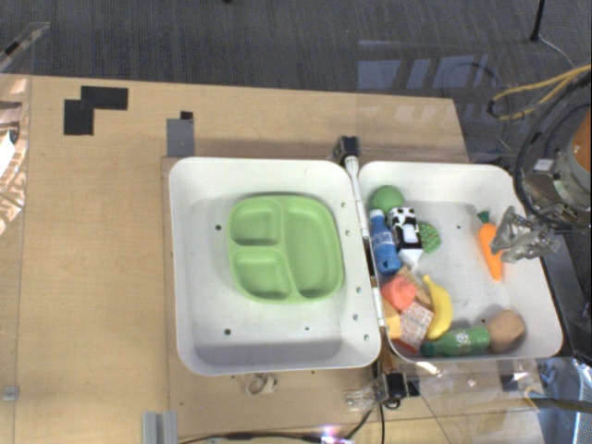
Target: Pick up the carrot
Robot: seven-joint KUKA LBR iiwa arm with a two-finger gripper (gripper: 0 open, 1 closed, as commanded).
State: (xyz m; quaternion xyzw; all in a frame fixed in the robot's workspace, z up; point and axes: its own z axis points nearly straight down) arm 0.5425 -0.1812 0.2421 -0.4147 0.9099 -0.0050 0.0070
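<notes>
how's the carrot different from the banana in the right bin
The carrot is orange with a green top; the banana is yellow. The carrot lies nearly straight along the bin's right side, beside the gripper, apart from the other toys; the banana is curved and sits in the crowded pile on the bin's left side, touching its neighbours. Both are toy foods, elongated, in the same right bin.
</notes>
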